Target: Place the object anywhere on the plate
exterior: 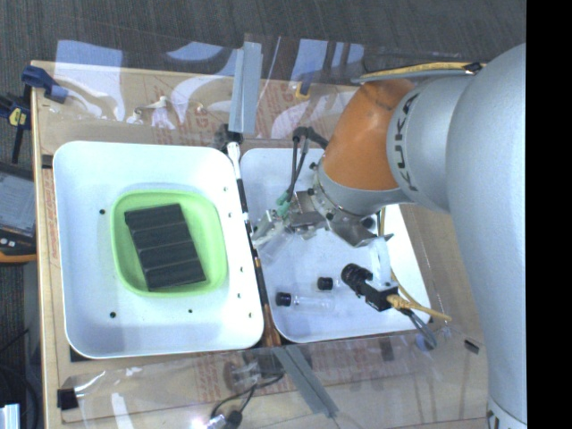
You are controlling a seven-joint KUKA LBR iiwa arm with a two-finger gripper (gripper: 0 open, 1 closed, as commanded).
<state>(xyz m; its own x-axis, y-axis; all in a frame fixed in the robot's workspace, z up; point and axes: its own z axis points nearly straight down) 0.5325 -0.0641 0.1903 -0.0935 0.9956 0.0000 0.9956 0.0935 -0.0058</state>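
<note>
Dark carpet surrounds your wooden bench (80, 105), which carries two shallow white bins. Your left bin (80, 311) holds a lime-green square plate (211, 239) with a dark ridged rectangular block (164, 245) lying on it. Your hand (273, 222) sits low at the right bin's (313, 324) left edge; its state you cannot tell

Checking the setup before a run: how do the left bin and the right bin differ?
The shallow white left bin bears a lime-green square plate with a dark ribbed block; the shallow white right bin bears small black parts. The grey arm reaches over the right bin, not the left. Both are white with rounded corners.
</note>
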